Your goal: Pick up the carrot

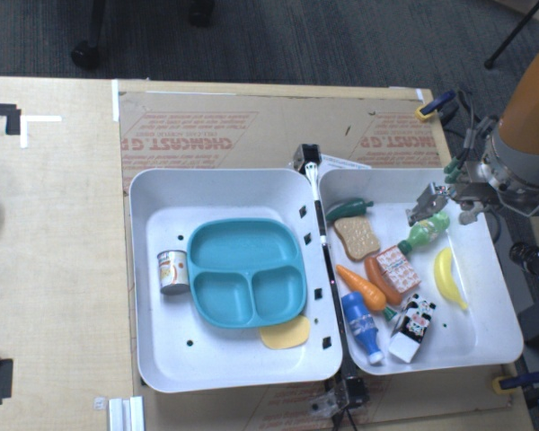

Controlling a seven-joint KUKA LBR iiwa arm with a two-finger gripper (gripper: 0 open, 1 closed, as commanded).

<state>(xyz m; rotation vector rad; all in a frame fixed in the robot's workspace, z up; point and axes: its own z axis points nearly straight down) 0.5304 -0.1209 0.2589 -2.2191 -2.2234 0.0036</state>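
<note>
Left bin (148,196), as I read it from my station: one small tin can (172,271) on its side near the left wall; one teal divided plate (248,271) across the middle; one flat yellow piece (285,334) just below the plate, at the bin's near edge.

Right bin (494,268), left portion: one dark green vegetable (349,209) near the far-left corner; one slice of toy bread (357,237) just below it; the carrot (361,286), orange, lying at a slant against the left wall, beside a red-and-white box (395,270); one blue bottle (360,328) below the carrot, running toward the near edge; one black-and-white carton (411,329) beside the bottle.

Right bin, middle and right: one green bottle (428,231) near the far side; one banana (447,279) toward the right wall.

Tool: the gripper (428,206) sits over the far-right part of the right bin, just above the green bottle, well apart from the carrot. I cannot tell how wide it stands. Nothing is visibly between its tips.
</note>
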